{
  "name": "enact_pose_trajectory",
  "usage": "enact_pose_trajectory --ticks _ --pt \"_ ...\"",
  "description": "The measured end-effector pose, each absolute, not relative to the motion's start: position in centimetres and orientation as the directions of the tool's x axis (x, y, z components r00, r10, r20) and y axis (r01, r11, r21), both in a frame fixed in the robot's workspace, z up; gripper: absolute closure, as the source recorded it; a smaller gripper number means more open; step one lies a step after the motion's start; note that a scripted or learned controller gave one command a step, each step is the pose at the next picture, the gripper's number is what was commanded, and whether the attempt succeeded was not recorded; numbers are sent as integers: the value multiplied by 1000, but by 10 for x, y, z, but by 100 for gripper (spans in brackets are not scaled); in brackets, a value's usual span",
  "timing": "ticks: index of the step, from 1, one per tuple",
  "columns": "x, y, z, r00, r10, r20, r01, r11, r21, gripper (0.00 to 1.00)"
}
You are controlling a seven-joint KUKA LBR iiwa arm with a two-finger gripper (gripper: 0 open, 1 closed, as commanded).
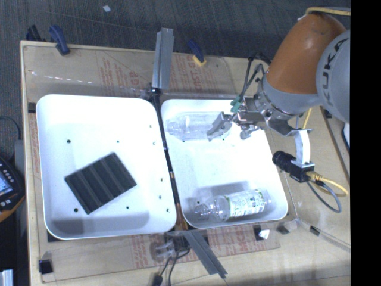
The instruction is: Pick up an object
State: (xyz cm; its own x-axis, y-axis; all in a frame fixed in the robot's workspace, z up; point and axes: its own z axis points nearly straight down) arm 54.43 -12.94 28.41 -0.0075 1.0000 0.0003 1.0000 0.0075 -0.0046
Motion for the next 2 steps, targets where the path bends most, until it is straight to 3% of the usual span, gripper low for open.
enact_pose_trajectory --ticks 2 --pt "477 -171 200 141 990 0 990 -141 -2 0"
